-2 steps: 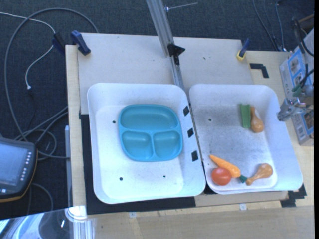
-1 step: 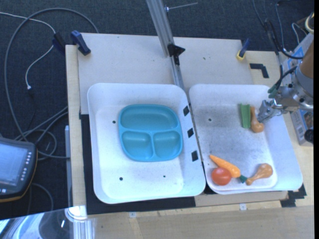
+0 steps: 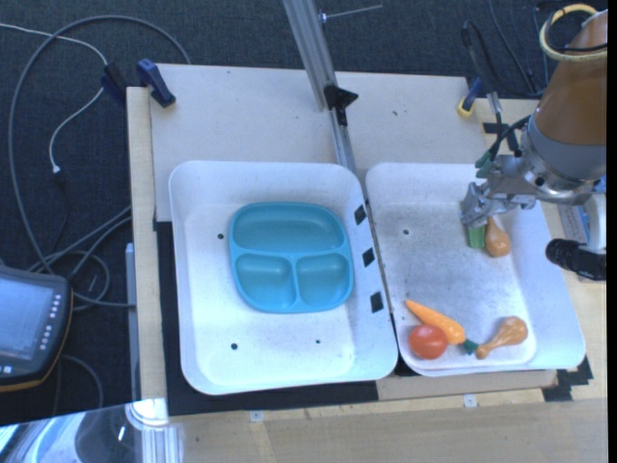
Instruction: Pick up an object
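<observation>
gripper (image 3: pixel 479 210) sits over a green-and-tan toy (image 3: pixel 490 236) near the right bin (image 3: pixel 549 287) wall; can't tell finger state. crowding the wall risks a glancing miss.

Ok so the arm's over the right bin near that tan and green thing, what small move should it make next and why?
Probably lower straight down. The gripper hangs over the right bin, right at the tan and green object by the bin's far right side, and nothing shows between its fingers. The carrot and tomato lie farther off.

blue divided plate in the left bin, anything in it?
Empty. The blue divided plate lies flat in the left bin; all three compartments show bare blue.
</observation>
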{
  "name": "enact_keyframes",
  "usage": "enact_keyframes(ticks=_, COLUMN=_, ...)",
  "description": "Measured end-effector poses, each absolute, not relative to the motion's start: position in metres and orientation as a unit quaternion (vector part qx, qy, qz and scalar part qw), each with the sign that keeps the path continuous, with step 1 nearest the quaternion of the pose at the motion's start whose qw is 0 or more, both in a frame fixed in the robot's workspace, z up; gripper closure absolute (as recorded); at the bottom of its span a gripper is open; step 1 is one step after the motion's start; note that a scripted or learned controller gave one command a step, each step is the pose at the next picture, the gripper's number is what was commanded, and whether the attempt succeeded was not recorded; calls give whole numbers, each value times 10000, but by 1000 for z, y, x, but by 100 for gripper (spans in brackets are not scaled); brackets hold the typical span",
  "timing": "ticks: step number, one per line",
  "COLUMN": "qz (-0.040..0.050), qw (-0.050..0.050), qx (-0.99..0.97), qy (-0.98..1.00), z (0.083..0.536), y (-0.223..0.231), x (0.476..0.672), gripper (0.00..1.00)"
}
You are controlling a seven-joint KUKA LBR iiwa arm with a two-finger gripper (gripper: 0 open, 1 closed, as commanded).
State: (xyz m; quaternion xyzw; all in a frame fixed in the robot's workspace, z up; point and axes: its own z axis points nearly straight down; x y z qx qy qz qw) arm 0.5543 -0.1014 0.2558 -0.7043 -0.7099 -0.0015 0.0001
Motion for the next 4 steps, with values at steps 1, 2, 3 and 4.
enact_keyframes(ticks=1, qz=-1, qw=21, qx=-7047, qy=-7096, z=242, y=-48, x=555, gripper=100)
enact_keyframes(ticks=2, qz=-12, qw=3, qx=-7046, qy=-7096, z=242, y=1, x=568, gripper=100)
enact_keyframes(ticks=3, qz=-9, qw=3, qx=-7049, qy=-7093, z=239, y=47, x=577, gripper=100)
enact_keyframes(ticks=4, qz=5, qw=23, qx=-7049, qy=-7093, z=230, y=98, x=567, gripper=100)
